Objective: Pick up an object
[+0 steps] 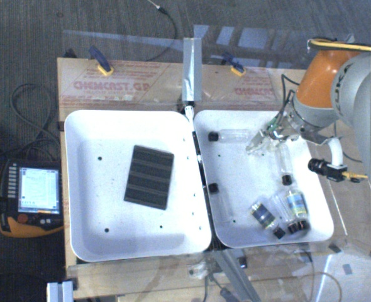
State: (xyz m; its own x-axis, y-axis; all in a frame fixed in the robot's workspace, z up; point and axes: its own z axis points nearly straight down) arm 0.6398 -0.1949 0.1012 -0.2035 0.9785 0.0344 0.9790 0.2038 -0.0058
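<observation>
Bottles are clustered at the near end of the right bin [223,231]: a small dark-capped bottle [261,213], a clear bottle with a yellow and blue label [295,204] just beside it, and a clear tube with a black cap [283,166] lying further in. A dark ribbed rectangular pad [149,176] is seen lying flat near the middle of the left bin [78,168], well apart from everything else. Further back in the right bin, a clear bottle with a black cap [231,134] is laid on its side. The gripper [264,141] is lowered just beside it, its clear fingers spread apart with nothing seen between them. Blue clamps [100,58] are fixed on the bench's far edge.
</observation>
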